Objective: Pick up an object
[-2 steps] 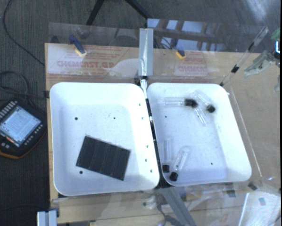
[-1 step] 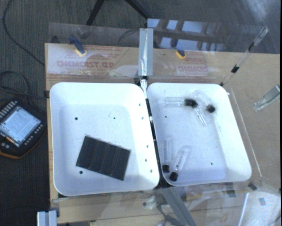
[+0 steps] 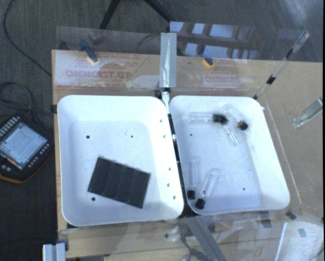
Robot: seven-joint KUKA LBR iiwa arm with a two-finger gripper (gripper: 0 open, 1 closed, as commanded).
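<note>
A flat dark ribbed rectangular pad (image 3: 119, 182) lies tilted on the floor of the left white bin (image 3: 70, 113), toward its front. Several clear plastic tubes with black caps lie in the right white bin (image 3: 271, 162): one tube (image 3: 205, 117) and a capped one (image 3: 236, 118) near the back, a thin one (image 3: 231, 136) just below them, and two tubes (image 3: 192, 178) (image 3: 207, 185) near the front left corner with their black caps pointing forward.
A teach pendant (image 3: 18, 148) with a cable rests on the floor at the left. Clear panels and a metal post (image 3: 168, 58) stand behind the bins. Wooden bench surface (image 3: 306, 162) extends right of the right bin.
</note>
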